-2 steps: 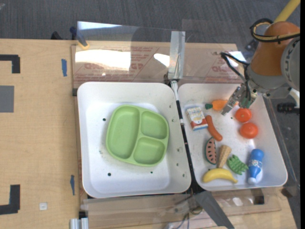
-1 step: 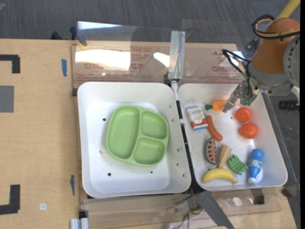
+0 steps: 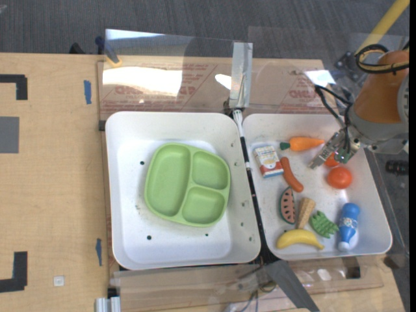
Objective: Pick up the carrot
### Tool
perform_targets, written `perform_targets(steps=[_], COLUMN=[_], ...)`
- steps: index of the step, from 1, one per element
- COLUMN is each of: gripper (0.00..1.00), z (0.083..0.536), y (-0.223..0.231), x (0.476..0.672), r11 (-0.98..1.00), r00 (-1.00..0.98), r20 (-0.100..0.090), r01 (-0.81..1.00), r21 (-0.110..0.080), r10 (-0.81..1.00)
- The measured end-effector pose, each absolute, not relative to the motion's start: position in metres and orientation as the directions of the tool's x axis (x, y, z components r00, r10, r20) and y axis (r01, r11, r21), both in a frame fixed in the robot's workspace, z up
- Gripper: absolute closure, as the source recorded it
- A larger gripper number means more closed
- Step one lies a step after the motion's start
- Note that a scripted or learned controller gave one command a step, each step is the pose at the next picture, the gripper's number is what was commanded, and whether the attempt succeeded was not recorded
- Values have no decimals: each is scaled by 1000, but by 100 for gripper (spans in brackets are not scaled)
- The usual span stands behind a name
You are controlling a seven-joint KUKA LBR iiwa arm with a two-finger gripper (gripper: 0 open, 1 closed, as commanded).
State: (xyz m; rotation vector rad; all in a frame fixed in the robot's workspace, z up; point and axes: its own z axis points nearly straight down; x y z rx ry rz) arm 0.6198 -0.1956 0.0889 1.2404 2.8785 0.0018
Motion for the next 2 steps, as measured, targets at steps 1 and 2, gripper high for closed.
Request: perform_targets(steps=[1, 2], gripper=[100, 100], z=[91, 89], y=[-123, -227], x=[587, 602], r11=[861, 812], r00=[-861, -812], r20=[-9, -12], r01=[509, 583], r21=[6, 1], r10=[509, 583])
